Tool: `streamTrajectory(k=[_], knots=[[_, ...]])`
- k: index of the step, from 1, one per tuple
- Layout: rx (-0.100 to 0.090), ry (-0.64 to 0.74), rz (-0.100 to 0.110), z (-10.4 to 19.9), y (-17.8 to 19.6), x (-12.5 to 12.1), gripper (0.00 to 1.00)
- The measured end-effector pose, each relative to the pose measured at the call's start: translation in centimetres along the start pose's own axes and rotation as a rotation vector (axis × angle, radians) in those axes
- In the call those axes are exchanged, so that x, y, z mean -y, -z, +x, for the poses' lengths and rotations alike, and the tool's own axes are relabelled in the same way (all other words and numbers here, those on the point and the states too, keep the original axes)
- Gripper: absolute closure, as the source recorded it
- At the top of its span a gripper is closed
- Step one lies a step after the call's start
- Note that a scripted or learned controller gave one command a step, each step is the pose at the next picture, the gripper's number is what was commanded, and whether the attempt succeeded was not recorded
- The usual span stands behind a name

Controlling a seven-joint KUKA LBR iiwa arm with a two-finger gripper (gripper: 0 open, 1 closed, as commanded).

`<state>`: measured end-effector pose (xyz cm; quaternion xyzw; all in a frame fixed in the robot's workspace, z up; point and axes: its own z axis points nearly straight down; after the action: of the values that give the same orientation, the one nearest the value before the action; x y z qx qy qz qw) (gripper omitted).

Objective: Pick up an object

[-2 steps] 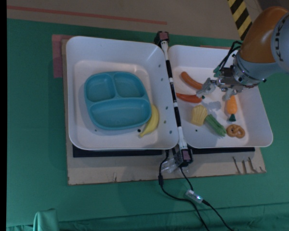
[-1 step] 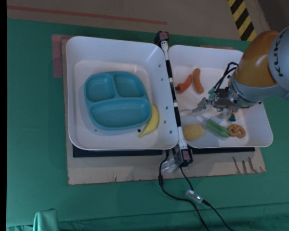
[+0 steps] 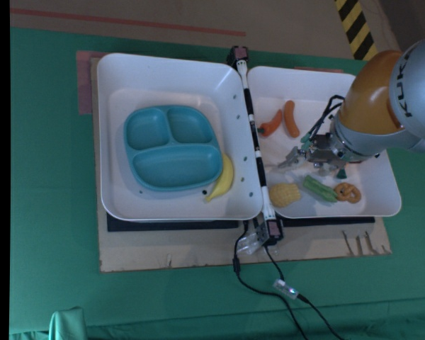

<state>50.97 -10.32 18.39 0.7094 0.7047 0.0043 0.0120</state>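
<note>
Claw point(image 3: 297, 156) low inside right bin point(image 3: 382, 205), mid-floor; open or closed, cannot tell; nothing seen between tips. Corn point(image 3: 285, 194) and cucumber point(image 3: 319, 188) just beside it toward front edge, pretzel point(image 3: 348, 192) near, carrot point(image 3: 270, 125) and sausage point(image 3: 291, 119) behind. Judgement: pick not yet made; grasp and lift remain.

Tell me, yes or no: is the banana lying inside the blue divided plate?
No. The banana lies on the white floor of the left bin, against the lower right edge of the blue divided plate.
</note>
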Motion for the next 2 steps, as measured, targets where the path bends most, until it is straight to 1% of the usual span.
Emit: streamTrajectory(k=[1, 2], knots=[[-0.001, -0.003, 0.002, 0.0, 0.9, -0.1, 1.00], [-0.009, 0.003, 0.025, -0.6, 10.8, -0.8, 1.00]])
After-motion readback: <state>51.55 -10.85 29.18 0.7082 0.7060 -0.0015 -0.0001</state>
